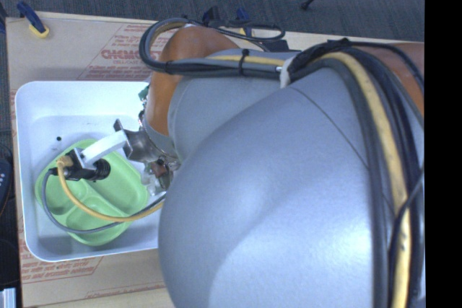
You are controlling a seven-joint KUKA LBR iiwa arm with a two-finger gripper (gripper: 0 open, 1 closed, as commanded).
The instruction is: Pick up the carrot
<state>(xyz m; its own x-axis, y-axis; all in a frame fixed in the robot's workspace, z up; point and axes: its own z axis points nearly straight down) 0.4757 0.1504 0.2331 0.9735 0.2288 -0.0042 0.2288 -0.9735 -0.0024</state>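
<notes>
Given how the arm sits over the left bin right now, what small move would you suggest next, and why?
Probably a short lift straight up. The arm covers most of the view, and its wrist is low in the left bin over a green dish. No carrot is visible, so rising should uncover the bin before any grasp.

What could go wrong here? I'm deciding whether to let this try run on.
1. The arm hides much of the white bin, and I can't make out a carrot, so a grasp may close on nothing.
2. The yellow cable loops loosely over the green dish; it could snag and drag the dish.
</notes>
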